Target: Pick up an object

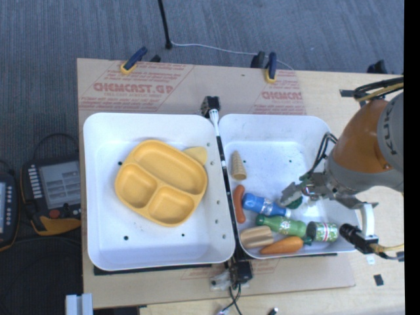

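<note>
Blue bottle (264, 206) lies in the right bin (275, 125), long axis running left-right, just left of your gripper (293, 193); whether it grips, you cannot tell

One camera looks down at a slant from above the bench (131, 77). It takes in both white bins (95, 176) side by side, fairly close

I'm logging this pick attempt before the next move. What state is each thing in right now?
Yellow divided plate: upright in the left bin.
Blue bottle: lying down, right bin.
Green bottle: lying on its side.
Carrot: flat at the front wall.
Hand: low over the blue bottle's end; grip unclear.
</note>
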Tool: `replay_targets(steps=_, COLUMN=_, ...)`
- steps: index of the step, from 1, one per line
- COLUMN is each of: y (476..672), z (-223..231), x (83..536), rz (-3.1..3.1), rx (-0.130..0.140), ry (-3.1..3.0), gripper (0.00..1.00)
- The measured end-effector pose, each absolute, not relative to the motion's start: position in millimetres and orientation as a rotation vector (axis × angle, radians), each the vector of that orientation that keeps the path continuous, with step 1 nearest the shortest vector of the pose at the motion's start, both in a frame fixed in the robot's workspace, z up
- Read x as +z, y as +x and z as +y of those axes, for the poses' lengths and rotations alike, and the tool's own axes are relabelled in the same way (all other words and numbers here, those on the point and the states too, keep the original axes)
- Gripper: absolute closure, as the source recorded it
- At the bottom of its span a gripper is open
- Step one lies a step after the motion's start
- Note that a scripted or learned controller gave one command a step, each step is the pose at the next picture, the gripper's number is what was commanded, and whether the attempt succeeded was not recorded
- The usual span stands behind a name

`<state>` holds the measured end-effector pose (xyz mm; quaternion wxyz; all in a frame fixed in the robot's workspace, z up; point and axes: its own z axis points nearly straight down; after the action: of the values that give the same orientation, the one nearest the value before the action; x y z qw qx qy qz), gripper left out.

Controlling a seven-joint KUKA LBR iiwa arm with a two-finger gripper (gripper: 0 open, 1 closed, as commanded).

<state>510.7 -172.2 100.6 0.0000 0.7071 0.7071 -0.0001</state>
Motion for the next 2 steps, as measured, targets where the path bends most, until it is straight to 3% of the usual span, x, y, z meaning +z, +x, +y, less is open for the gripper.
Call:
replay_targets(steps=1, y=526.2, z=-189.6, x=95.2, rz=2.219, rx=0.014, ry=2.213, gripper=0.00)
replay_targets(steps=2, y=526.7, z=-193.3, x=105.2, rz=2.207, rx=0.010, ry=2.209, gripper=1.00)
